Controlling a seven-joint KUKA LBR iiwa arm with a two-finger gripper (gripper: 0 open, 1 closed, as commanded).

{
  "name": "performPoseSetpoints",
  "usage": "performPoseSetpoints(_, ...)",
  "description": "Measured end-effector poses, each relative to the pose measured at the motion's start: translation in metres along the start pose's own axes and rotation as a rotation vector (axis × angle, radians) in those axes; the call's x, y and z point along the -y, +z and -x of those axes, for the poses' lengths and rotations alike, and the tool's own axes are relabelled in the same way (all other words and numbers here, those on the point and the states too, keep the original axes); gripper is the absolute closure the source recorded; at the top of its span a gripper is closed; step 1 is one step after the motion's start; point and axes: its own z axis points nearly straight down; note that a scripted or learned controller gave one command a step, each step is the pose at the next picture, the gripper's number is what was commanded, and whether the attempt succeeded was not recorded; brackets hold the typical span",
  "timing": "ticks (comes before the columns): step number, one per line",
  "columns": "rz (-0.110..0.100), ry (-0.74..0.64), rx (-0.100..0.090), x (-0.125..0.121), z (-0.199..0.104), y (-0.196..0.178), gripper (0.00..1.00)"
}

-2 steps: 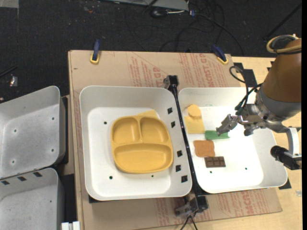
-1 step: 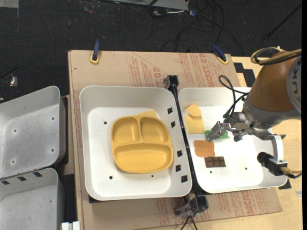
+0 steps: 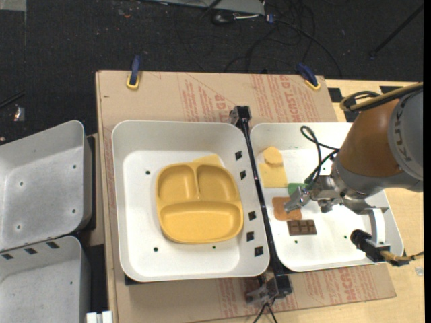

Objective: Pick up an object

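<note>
**Small flat pieces in the right bin, gripper low over them**

Nearest you, by the front edge of the right bin (image 3: 296,264), lies a small brown chocolate-bar piece (image 3: 302,228), flat on the bin floor. Its long axis runs left to right, roughly parallel to that front edge. Just behind it, touching or nearly so, sits an orange-brown flat piece (image 3: 281,209), partly hidden under the gripper (image 3: 301,198). Further back, along the bin's left wall, a pale yellow wedge (image 3: 272,173) lies with a round yellow piece (image 3: 272,155) at its far end; the wedge's long axis runs front to back.

You should expect all of these to be light, stiff toy food, smooth and a little slippery. The chocolate piece is thin, so take it across its short width, with the fingers pressed close to the floor; a shallow grip will likely skate off. The wedge looks thicker and offers an easier hold across its sides.

You can see a green thing (image 3: 294,188) at the gripper, but whether the fingers are apart or closed on anything cannot be told.

The left bin (image 3: 128,180) carries a yellow divided plate (image 3: 199,204), broad and awkward for this claw.
</note>
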Motion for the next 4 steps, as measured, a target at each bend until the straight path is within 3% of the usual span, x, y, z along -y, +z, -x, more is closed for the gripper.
performPoseSetpoints(1, 0.006, 0.001, 0.001, -0.002, 0.0, -0.013, 1.0)
performPoseSetpoints(4, 0.011, -0.005, 0.003, 0.0, 0.007, -0.145, 1.0)
